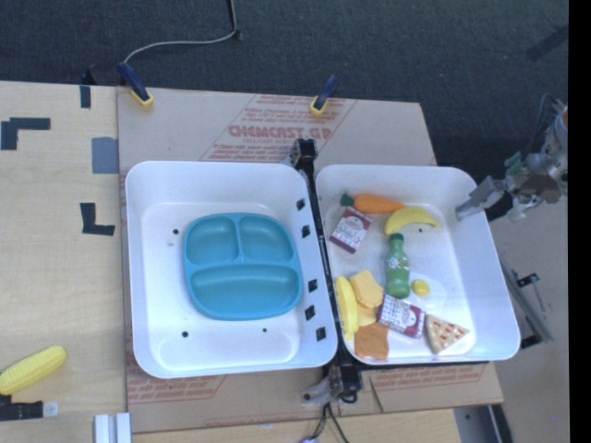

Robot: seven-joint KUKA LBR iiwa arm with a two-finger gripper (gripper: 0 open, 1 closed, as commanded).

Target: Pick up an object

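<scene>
- The gripper (480,201) is hanging over the right rim of the right bin (489,275); I cannot tell its state.
- A green bottle (397,266), a banana (412,218) and a carrot (377,203) are lying in that bin.
- A blue plate (244,266) is sitting in the left bin (148,247).

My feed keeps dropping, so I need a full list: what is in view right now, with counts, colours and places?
Bins: 2, white, side by side on cardboard.
Divided plate: 1, blue, left bin.
Carrot: 1, orange, right bin, far side.
Banana: 1, yellow, right bin.
Bottle: 1, green, right bin centre.
Packets: 2, red and white, right bin.
Pizza slice: 1, right bin, near corner.
Corn cob: 1, yellow, on the bench at left.
Clamps: 2, blue and yellow, cardboard's far edge.
Tool: 1, grey, at right bin's right rim.
</scene>
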